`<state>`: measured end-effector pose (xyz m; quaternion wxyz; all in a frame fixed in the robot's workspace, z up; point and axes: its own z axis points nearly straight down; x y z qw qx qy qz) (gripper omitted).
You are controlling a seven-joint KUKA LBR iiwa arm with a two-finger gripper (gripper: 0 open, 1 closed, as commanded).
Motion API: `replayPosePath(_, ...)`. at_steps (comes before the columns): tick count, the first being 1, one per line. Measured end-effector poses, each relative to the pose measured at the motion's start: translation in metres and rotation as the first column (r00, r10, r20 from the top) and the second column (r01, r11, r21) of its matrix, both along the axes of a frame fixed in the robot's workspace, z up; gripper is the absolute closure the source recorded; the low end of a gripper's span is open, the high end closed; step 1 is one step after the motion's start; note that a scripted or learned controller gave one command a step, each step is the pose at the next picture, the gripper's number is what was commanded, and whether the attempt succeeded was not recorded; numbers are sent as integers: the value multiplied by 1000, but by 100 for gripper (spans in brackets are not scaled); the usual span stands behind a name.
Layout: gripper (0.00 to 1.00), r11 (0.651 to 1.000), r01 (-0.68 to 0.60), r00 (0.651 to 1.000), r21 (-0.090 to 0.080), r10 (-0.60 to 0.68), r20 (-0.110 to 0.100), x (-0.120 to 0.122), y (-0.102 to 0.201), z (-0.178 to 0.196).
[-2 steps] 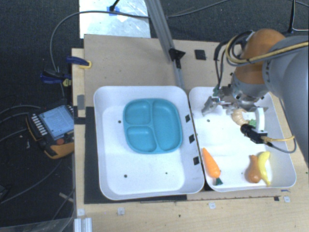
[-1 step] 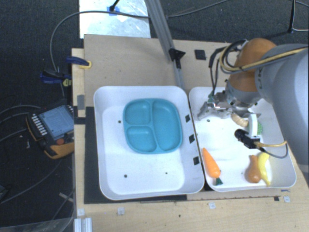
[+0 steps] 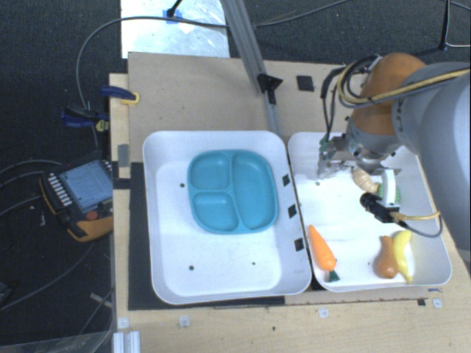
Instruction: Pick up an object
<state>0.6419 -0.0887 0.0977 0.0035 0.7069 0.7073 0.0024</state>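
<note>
Gripper (image 3: 324, 166) is low in the right bin (image 3: 346, 274), at its far end, nothing visibly between its fingers; can't tell if they're apart or together. Toy carrot (image 3: 321, 249) lies near the bin's left wall, banana (image 3: 402, 254) and brown pear-like toy (image 3: 384, 259) touching at its near right corner. Pick seemingly not yet made.

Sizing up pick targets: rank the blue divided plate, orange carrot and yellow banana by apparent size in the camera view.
1. Blue divided plastic plate, by far the largest.
2. Orange carrot and yellow banana: these look alike in length, so no ranking between them.
</note>
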Motion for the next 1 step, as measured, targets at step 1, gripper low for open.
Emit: replayPosePath(1,100,1000,-4,1000,1,4,-2,-2,5,63)
